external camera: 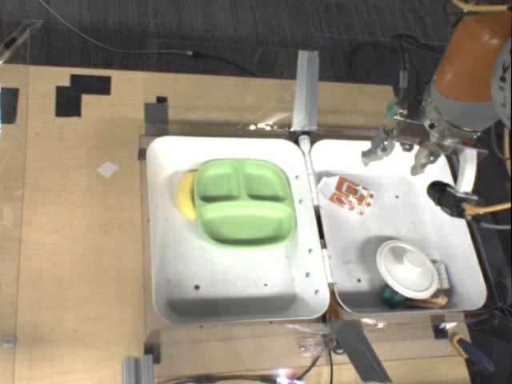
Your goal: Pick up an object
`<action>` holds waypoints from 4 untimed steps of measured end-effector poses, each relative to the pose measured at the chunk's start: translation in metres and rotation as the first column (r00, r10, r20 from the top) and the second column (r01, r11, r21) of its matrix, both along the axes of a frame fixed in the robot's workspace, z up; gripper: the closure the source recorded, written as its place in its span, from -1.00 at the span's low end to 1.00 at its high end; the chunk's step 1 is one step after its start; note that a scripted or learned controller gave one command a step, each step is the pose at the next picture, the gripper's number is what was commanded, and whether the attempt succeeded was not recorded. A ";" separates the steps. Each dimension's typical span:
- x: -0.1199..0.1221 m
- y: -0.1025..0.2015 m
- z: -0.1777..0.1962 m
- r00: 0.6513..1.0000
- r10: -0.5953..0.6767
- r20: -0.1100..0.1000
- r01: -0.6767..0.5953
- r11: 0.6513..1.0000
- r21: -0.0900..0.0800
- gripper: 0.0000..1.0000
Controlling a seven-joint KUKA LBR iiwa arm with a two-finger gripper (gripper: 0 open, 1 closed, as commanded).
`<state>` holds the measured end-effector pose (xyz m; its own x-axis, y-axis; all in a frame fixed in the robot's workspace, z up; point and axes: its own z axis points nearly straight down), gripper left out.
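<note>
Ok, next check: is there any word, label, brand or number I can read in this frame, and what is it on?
None can be read.
Clear packet in the right bin: orange-and-white print, too blurred to read.
Black patches on the bench: plain shapes, no letters.

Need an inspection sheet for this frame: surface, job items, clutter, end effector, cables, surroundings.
Surface: wooden bench bearing a left bin and a right bin, side by side.
Job's things: green divided tray in the left bin, lying over a yellow object; orange-and-white packet, white round lid and a teal item in the right bin.
Clutter: nothing seen.
End effector: end effector above the right bin's far edge, fingers spread, nothing between them.
Cables: thin cable on the dark floor beyond the bench.
Surroundings: black patches on the bench, far left.
</note>
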<state>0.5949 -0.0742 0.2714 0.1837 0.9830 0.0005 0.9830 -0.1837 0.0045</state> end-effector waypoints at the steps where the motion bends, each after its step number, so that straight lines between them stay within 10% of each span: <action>1: -0.022 0.038 -0.087 0.982 0.188 -0.001 -0.188 0.982 0.000 -1.00; 2: 0.011 -0.022 -0.139 0.969 0.248 -0.001 -0.248 0.969 -0.001 -1.00; 3: 0.075 -0.027 -0.146 0.877 0.481 0.006 -0.481 0.877 -0.007 -1.00; 4: 0.077 -0.024 -0.159 0.745 0.667 0.006 -0.667 0.745 -0.019 -1.00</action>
